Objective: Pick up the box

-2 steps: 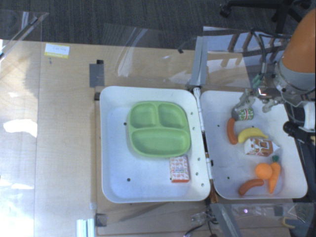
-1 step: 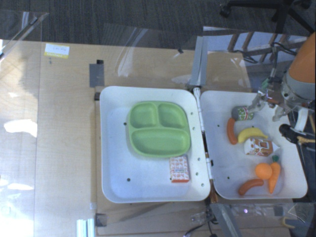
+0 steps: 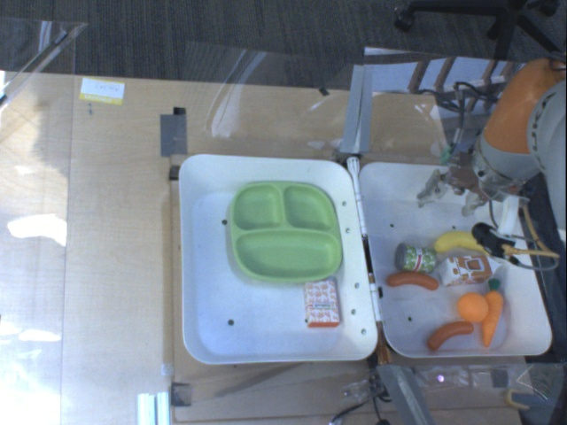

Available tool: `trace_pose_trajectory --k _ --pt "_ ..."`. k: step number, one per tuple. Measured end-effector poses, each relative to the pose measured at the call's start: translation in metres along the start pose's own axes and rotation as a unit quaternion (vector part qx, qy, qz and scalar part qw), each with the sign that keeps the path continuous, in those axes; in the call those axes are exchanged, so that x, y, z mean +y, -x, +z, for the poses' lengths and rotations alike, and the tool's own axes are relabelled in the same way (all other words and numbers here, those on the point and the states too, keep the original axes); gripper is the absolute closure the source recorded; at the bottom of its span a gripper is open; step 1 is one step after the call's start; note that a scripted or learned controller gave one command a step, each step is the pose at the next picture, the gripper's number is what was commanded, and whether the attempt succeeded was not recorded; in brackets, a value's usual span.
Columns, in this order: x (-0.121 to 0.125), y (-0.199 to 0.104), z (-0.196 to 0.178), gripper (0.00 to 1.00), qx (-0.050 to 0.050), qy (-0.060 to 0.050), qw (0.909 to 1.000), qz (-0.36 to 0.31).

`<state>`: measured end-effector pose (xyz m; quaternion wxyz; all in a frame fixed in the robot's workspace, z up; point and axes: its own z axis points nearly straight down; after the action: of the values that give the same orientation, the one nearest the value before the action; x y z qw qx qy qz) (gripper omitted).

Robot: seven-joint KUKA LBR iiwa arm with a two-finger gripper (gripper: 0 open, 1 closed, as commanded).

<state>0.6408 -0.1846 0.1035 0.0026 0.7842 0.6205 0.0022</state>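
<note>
**A:** ok where's the box [image 3: 322, 304] sitting? I see it in the left bin [image 3: 204, 326], flat on the floor, right at the 5 o'clock edge of the green divided plate [image 3: 285, 233], looks like it's touching the rim or just beside it.

**B:** yep, red and white thing. Gripper [image 3: 454, 184] is way off in the right bin [image 3: 390, 193], up around 12 o'clock of the food pile, well apart from the box.

**A:** jaws gripping anything?

**B:** honestly can't tell, too small and blurry. Nothing visibly in it.

**A:** what's the pile?

**B:** banana [image 3: 461, 241], a can [image 3: 415, 258], two sausages [image 3: 412, 281], an orange [image 3: 472, 307], carrot [image 3: 492, 319].
</note>
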Motion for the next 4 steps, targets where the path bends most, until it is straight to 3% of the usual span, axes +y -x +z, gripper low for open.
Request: trace_pose_trajectory --k 1,2,3,4 --pt "-0.029 -0.039 0.016 0.00 0.000 0.000 0.9962 -0.087" --pt "-0.040 -0.082 0.016 0.00 0.001 0.001 0.9888 -0.149" --pt "-0.002 -0.093 0.017 0.00 0.000 -0.006 0.9842 -0.177" --pt "0.002 -0.094 0.017 0.00 -0.002 -0.014 0.9803 -0.197"
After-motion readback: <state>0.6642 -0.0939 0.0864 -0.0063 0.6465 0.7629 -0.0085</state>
